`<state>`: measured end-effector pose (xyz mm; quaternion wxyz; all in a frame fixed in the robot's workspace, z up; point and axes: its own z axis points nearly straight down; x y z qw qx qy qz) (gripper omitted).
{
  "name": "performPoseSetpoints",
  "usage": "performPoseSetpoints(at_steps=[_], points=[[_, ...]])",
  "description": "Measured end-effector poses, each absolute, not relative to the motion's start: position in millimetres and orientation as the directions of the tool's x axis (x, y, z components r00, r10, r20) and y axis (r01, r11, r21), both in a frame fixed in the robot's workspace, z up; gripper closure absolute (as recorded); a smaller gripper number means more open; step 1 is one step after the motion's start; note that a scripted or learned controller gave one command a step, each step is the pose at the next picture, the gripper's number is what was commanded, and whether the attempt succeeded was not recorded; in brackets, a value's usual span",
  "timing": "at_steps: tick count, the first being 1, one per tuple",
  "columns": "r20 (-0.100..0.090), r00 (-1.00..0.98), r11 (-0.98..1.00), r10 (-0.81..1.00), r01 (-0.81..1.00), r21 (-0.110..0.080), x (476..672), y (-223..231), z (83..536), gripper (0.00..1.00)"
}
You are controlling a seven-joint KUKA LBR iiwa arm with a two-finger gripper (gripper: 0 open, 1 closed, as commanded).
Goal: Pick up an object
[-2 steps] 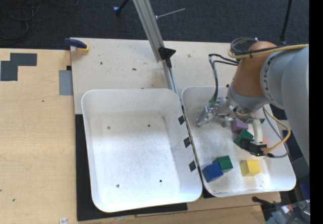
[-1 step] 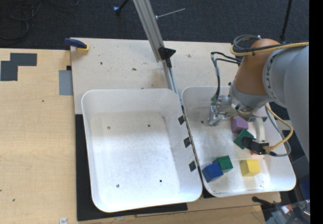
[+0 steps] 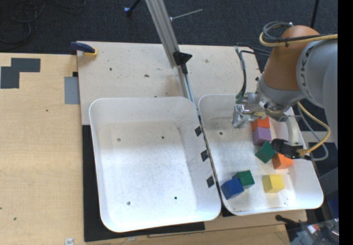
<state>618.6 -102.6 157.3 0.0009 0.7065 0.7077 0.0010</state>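
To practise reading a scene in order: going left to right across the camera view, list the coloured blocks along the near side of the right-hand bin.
Blue block → dark green block → yellow block. The blue and dark green blocks touch; the yellow one sits apart. The blocks farther back, near the gripper, are left out.

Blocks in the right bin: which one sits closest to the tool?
The red-orange block, right beside the tool at the bin's far end. The purple block lies just below it; the blue block is farthest.
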Motion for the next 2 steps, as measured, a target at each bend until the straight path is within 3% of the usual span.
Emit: performPoseSetpoints(at_steps=[1, 2], points=[[0.0, -0.001, 0.001, 1.0, 1.0, 0.003, 619.4, -104.0, 203.7, 1.0], [0.003, -0.004, 0.004, 1.0, 1.0, 0.0, 623.1, -50.6, 220.1, 1.0]])
